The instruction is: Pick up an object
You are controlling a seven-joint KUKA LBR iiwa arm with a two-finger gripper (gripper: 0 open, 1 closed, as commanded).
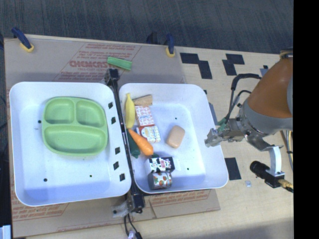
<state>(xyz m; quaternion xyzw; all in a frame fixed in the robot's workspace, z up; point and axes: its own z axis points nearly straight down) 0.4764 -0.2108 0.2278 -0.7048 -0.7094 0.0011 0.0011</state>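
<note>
The gripper (pixel 215 137) hangs at the right bin's (pixel 197 96) three o'clock rim, just outside the wall, and nothing sits in it; whether its fingers are spread or pressed together I cannot tell from this slant. The task names no particular object, so the likeliest candidate is the nearest one: a tan oval lump, perhaps a toy potato or bread roll (pixel 175 136), lying alone a little toward three o'clock from the bin's centre, apart from everything else. It looks light, smooth and rounded, so it probably slips under a shallow pinch; taking it across its narrow waist, fingers closing on the long flanks, seems safest. The rest crowds the bin's nine o'clock side: one yellow banana (pixel 129 111) along the wall, one orange carrot (pixel 140 142) slanting below it, both likely stiff plastic with tapering, slippery bodies. One tan wedge (pixel 142 100) lies toward eleven o'clock. Two small printed cartons (pixel 146 123) lie touching, light and boxy with flat faces that should grip well. Toward six o'clock sit one black-and-white patterned carton (pixel 161 164) and one red-labelled can (pixel 160 180), the can apt to roll. The left bin (pixel 25 148) holds one green divided plate (pixel 76 126) with three compartments. That makes two bins, eight items in the right, one in the left.
</note>
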